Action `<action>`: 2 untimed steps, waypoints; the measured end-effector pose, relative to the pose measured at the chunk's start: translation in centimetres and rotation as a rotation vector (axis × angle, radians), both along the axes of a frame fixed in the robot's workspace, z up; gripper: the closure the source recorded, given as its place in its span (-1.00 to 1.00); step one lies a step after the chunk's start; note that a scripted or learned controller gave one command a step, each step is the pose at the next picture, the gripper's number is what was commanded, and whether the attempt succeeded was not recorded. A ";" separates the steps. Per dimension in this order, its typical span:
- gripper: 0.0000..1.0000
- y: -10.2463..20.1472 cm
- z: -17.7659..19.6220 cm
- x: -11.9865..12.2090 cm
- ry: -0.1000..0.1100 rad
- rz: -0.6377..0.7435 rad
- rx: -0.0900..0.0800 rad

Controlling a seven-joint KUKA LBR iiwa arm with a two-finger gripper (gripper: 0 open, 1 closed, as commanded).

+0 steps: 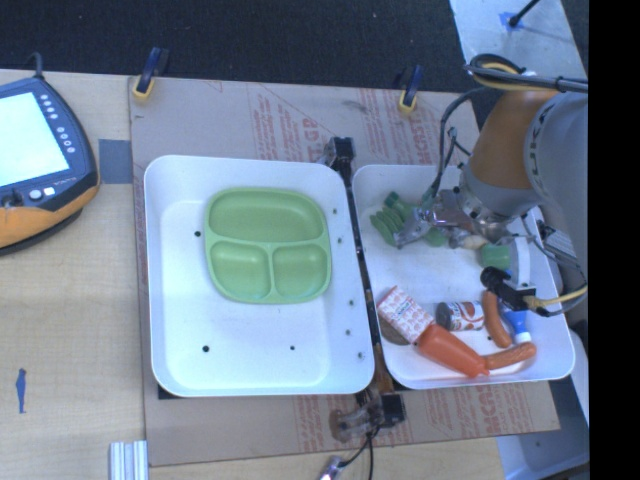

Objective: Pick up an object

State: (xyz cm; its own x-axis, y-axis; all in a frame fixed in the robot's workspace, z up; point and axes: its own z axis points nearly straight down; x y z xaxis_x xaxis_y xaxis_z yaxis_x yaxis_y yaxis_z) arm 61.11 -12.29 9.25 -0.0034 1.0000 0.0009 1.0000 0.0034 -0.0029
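Your pincer (415,230) sits low at the right bin's (560,368) ten o'clock beside the green toy (388,216), probably light and rigid; its spread I cannot tell.

Two white bins (170,268), one green divided plate (268,243), one carrot (452,351), two sausages (496,318), one handheld controller (40,163)
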 end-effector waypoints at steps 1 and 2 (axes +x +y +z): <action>-1.00 3.1 0.0 4.5 0.001 0.000 0.000; -1.00 1.8 -0.1 4.5 -0.001 0.000 -0.001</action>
State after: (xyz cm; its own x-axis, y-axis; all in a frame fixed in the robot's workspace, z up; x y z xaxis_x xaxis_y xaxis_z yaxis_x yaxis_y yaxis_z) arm 65.62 -10.52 9.20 -0.0032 1.0000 -0.0003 1.0000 0.0032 -0.0024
